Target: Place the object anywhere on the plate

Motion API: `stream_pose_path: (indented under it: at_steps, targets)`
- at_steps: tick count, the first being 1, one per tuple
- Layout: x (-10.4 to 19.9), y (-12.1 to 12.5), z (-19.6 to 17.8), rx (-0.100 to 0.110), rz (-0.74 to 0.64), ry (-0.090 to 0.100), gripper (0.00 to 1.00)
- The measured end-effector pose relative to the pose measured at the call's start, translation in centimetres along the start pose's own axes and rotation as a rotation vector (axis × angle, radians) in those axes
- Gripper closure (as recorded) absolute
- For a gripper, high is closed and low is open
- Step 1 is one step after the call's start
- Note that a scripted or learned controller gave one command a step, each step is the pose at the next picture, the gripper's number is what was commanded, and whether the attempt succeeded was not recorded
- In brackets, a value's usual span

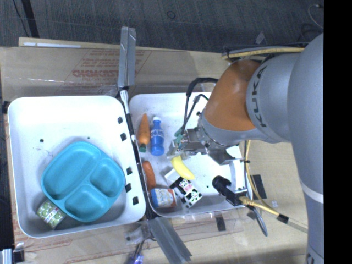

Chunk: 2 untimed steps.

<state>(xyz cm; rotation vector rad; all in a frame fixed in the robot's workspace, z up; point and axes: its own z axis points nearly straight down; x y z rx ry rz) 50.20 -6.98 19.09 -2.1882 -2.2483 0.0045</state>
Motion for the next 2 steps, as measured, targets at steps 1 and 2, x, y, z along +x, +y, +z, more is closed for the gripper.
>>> stream_pose_path:
  at_steps: [1, 2]
  targets:
    - [12.03, -1.44, 0.04, 0.001, -0.254, 0.000, 1.00]
    - [11.96, -1.43, 0.04, 0.000, -0.252, -0.001, 0.00]
